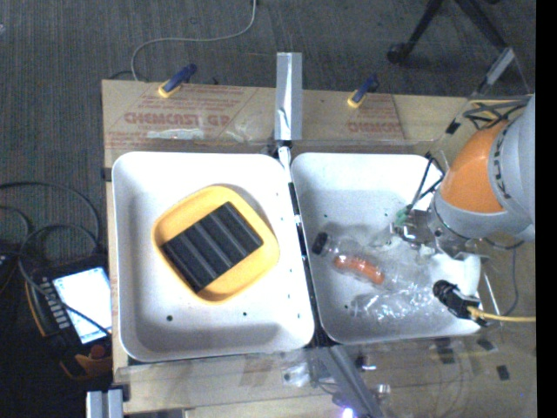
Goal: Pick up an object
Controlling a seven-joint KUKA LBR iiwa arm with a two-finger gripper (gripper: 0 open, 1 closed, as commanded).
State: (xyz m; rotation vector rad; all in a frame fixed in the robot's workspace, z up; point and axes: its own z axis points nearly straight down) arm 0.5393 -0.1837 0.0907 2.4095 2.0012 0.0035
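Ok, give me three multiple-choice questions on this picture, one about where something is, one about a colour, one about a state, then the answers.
1. Where is the yellow tray?
A. left bin
B. right bin
C. on the floor

2. What colour is the band above the arm's wrist?
A. blue
B. green
C. orange

3. How does the clear plastic bottle sit?
A. standing upright
B. lying on its side
C. leaning on the yellow tray

Answers:
1 A, it rests on the floor of the left bin.
2 C, the band is orange.
3 B, it lies flat in the right bin, near the gripper.
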